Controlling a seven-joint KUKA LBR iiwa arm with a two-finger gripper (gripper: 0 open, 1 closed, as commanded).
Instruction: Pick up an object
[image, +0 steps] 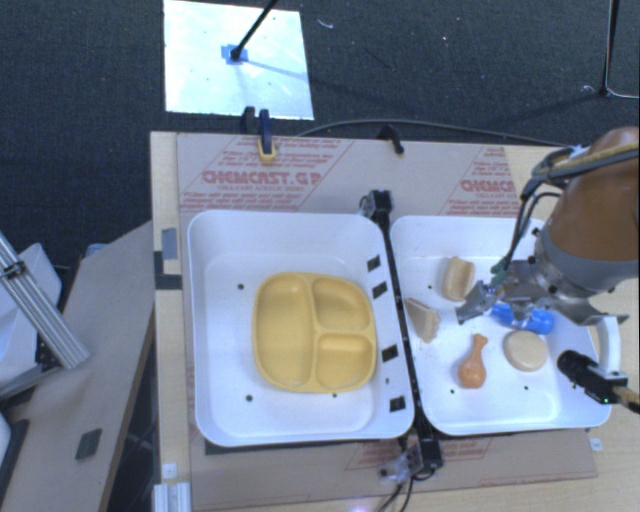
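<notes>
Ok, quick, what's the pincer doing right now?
Pincer: low over the right bin, beside the blue object; open or closed cannot be told.

Dark carpet floor (80, 80), pale wooden bench (110, 330)

My feed is evenly bright from overhead, and the white bins (300, 240) come through close to washed out. A pale sheet (235, 60) on the dark floor glares, shadows stay soft, and focus is slightly soft overall.

Blue object (530, 319) half under gripper (478, 303)
</notes>
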